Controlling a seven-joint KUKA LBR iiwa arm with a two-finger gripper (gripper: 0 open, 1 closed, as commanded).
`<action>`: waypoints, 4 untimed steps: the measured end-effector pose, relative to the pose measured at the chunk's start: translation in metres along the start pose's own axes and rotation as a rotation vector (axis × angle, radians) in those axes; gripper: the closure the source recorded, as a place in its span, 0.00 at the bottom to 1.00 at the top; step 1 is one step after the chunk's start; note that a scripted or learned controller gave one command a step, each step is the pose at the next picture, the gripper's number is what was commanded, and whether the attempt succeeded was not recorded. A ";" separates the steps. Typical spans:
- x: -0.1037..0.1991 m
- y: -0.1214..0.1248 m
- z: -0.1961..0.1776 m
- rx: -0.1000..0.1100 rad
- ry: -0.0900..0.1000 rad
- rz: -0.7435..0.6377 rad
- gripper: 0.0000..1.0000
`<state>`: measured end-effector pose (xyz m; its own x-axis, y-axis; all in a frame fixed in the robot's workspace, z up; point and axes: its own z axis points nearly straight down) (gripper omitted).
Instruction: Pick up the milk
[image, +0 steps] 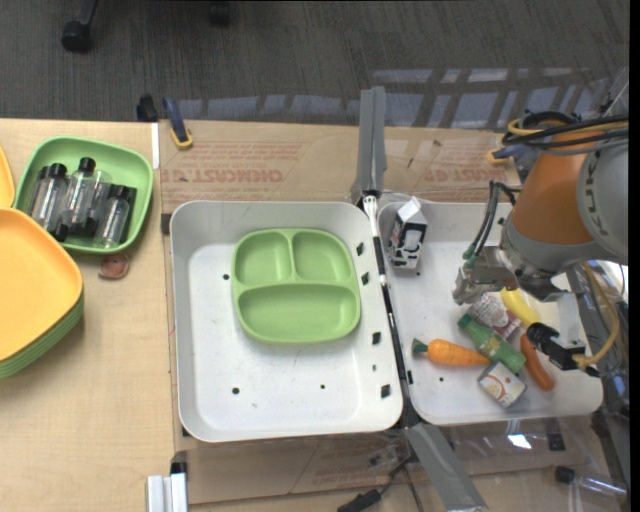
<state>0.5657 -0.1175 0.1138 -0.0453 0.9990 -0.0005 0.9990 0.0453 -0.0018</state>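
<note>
Nearest clutter: we see a small tan-and-white packet (502, 384) at the lower right of the frame, a carrot (452, 352) beside it, then a green item (489, 339), a yellow item (519, 303) and a red-orange one (535, 362) crowded together in the right bin (430, 400).
Milk: the small white carton (406, 236) stands near the upper left corner of the right bin, close to the divider between the bins, well apart from the clutter.
Pincer: the pincer (487, 285) sits low over the clutter at the right of the frame; we cannot tell how it stands, as the wrist hides it.
Arm: the grey arm (560, 215) with its orange band covers the right bin's upper right part.
Risk, wrong object: we judge the pincer is nearer the packets than the milk, so a descent here would catch the wrong thing.
Risk, toppling: the carton looks upright and narrow; a sideways brush could knock it over against the bin wall.
Risk, wall: we expect little room for the far finger beside the divider.
Left bin: a green divided plate (296, 285) lies in the left bin (200, 330), away from the work.
</note>
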 end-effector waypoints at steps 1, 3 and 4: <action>0.036 0.013 -0.077 0.000 0.000 -0.076 1.00; 0.061 0.015 -0.085 0.001 0.000 -0.229 1.00; 0.058 0.055 -0.119 -0.001 -0.001 -0.277 1.00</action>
<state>0.6183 -0.0567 0.2331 -0.3170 0.9484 -0.0013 0.9484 0.3170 -0.0008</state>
